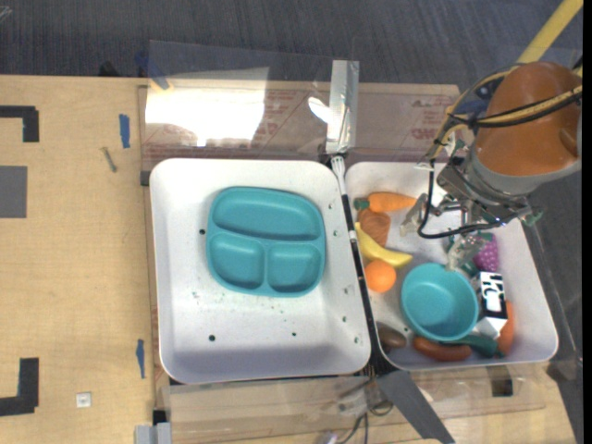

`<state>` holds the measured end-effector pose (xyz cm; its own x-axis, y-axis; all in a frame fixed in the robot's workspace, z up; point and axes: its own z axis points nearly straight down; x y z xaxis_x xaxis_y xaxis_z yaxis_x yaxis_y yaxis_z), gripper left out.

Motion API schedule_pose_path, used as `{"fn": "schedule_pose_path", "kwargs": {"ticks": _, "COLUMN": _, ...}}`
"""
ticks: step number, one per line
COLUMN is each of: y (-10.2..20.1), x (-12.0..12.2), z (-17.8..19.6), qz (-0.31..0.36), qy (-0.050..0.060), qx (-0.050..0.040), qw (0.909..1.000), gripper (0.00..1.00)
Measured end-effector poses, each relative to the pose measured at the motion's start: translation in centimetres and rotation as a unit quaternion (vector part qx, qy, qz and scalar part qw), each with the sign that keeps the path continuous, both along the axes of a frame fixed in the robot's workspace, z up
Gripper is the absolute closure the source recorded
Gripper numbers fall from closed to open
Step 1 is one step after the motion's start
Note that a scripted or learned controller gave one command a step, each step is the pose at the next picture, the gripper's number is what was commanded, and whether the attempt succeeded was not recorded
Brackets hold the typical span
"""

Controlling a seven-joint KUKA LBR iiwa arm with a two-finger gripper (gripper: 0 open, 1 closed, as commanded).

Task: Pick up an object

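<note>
Camera view, looking down at a slant. Jaws [460,232] sit low over the right bin [541,326], at its far right part, under the grey wrist and orange band of the arm [527,123]. Whether the jaws are open or closed: cannot tell, wrist and cables hide them. Nothing seen held between them.

Just beside the jaws, on the right: a purple grape bunch [485,251], lying in the bin. Below that, a small black-and-white block [493,293] against the teal bowl [440,300], which stands upright, mouth up, in the near middle of the right bin.

Left of the jaws: an orange carrot [393,202] at the far side of the bin, a brown item [374,225] beneath it, then a yellow banana [381,249] lying at a slant, and an orange fruit [379,277] touching the banana's lower end, just beside the bowl.

Near edge of the right bin: a dark red sausage-like piece [442,349] under the bowl, a dark brown lump [392,339] at the left, another orange piece [507,331] at the right.

Left bin [176,276]: one teal divided plate [266,240], three compartments, lying flat near the middle.

Both bins rest side by side on the tabletop [65,276], light wood with black markings and blue tape bits.
</note>
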<state>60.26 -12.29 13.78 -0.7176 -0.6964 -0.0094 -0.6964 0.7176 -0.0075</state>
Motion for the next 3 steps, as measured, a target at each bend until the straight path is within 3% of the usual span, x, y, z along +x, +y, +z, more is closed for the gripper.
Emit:
{"fn": "schedule_pose_path", "kwargs": {"ticks": 1, "y": 0.6, "x": 3.3, "z": -4.5, "qz": 0.049, "qy": -0.002, "qx": -0.0013, "qw": 0.9988, "gripper": 0.0}}
{"fn": "schedule_pose_path", "kwargs": {"ticks": 2, "y": -2.7, "x": -2.2, "z": -4.8, "qz": 0.012, "qy": 0.001, "qx": -0.0008, "qw": 0.9999, "gripper": 0.0}}
{"fn": "schedule_pose_path", "kwargs": {"ticks": 3, "y": -4.2, "x": -2.8, "z": -4.6, "qz": 0.005, "qy": -0.003, "qx": 0.0017, "qw": 1.0, "gripper": 0.0}}
